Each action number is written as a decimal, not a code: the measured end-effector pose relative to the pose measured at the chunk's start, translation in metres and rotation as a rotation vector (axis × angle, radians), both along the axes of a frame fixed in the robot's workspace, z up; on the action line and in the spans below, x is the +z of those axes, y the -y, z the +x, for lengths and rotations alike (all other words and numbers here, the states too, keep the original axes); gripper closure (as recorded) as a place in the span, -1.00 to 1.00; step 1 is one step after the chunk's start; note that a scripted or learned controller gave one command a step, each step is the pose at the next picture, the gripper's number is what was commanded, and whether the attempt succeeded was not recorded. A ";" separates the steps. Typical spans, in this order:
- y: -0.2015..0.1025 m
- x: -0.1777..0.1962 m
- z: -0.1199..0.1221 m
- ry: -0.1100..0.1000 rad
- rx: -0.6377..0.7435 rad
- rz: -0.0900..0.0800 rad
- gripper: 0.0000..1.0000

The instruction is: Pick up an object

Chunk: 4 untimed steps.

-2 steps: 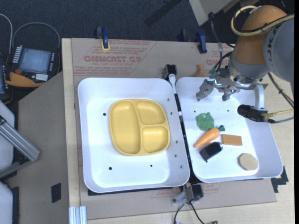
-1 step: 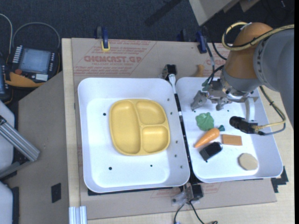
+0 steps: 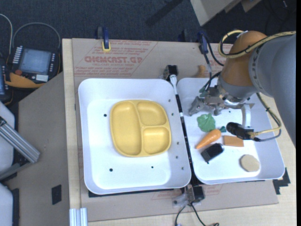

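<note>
My gripper (image 3: 205,109) hangs over the back of the right bin (image 3: 270,171), open, with nothing between its fingers. Just below it lies a green leafy toy (image 3: 206,122), close to the fingertips but not held. An orange carrot (image 3: 208,138) lies slantwise in front of the green toy. A small black block (image 3: 212,152) sits beside the carrot's thick end. To the right are a flat orange-brown piece (image 3: 233,141) and a round beige cookie (image 3: 249,163).
The left bin (image 3: 94,168) holds a yellow divided plate (image 3: 139,127) in its middle. A black-edged divider (image 3: 182,126) runs between the two bins. The grey arm (image 3: 268,62) reaches in from the upper right, above the right bin's back corner.
</note>
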<state>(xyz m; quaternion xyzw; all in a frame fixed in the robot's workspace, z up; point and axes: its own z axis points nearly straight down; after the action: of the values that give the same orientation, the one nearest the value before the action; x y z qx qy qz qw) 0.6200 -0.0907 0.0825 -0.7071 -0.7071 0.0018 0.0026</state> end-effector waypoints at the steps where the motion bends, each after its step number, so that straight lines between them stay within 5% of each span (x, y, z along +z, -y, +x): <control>1: 0.000 0.013 0.001 0.006 -0.001 -0.001 1.00; 4: 0.002 0.152 0.011 0.013 0.001 -0.003 1.00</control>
<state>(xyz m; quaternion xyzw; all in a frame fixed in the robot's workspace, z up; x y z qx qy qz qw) 0.6311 -0.0931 0.2345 -0.7069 -0.7073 -0.0018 -0.0028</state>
